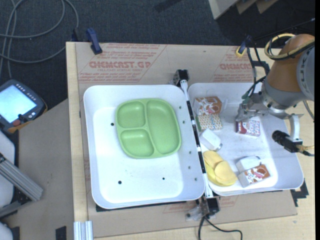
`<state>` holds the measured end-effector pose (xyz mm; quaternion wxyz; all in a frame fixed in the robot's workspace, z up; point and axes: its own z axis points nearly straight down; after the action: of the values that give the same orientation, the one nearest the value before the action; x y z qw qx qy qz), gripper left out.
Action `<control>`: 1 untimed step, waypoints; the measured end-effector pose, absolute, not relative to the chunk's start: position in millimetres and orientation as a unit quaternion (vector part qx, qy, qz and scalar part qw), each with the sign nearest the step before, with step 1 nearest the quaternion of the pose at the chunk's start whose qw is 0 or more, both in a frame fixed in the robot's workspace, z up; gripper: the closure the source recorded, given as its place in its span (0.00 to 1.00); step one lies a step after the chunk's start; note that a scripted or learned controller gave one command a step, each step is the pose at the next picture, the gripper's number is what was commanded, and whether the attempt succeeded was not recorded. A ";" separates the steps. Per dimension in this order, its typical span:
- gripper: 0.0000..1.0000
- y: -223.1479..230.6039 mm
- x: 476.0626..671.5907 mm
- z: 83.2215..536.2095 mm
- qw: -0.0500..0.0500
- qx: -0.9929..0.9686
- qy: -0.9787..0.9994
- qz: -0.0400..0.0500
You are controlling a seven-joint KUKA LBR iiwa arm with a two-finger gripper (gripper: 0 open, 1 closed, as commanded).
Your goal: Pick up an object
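Observation:
My gripper [244,113] hangs low over the far part of the right bin [295,176]. Directly below and in front of it a small red and white packet [249,128] lies flat on the bin floor. The gripper's tip is at the packet's far left corner, and I see nothing held in it. To its left lies a colourful snack packet [208,112]. Nearer the front are a white rounded object [211,140], a yellow piece [220,169] and a small white and red carton [253,171].
The left bin [100,179] holds a green divided plate [148,128]. A raised rim [195,134] separates the two bins. The arm's orange-banded wrist [290,64] reaches in over the right bin's far right corner.

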<state>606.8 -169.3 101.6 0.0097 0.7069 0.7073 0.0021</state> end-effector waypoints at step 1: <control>0.00 -169.2 606.6 101.3 0.009 0.707 0.707 0.002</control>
<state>606.6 -169.2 101.3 0.0093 0.7070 0.7072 0.0021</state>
